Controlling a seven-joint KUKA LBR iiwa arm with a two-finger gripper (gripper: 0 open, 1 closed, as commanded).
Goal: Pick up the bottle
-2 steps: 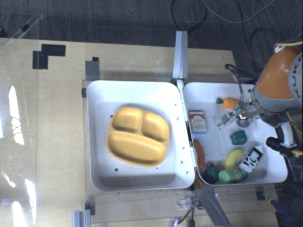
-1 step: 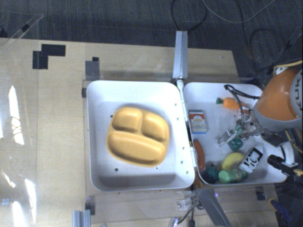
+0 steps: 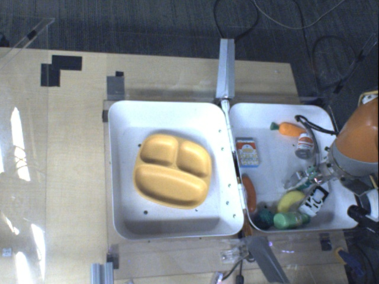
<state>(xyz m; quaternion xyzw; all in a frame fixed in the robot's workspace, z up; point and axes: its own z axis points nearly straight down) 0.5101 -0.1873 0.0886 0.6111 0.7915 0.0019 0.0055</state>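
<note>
Bottle [image 3: 304, 145] upright, just beyond gripper [image 3: 312, 176] (apart)

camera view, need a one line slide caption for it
Arm's claw low in the right bin among small items; yellow sectioned tray sits in the left bin.
</note>
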